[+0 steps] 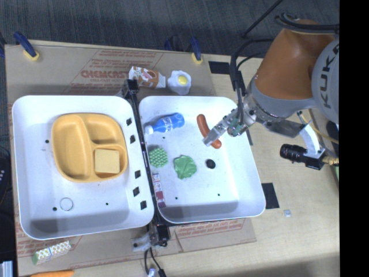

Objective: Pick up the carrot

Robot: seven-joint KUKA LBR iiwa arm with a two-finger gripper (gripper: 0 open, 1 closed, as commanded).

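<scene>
Item: carrot (pixel 203 125), right bin (pixel 245 180), not yet lifted.
My pincer (pixel 213 137) hung low beside it for grasping; grip state unreadable, no hold evident.

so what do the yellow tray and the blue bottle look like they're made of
Yellow tray: looks like moulded plastic, matte, with smooth rounded dividers and an even colour. Blue bottle: probably glossy plastic, given the bright highlight along its side and its white cap; the view can't settle whether it is hard or soft.
</scene>
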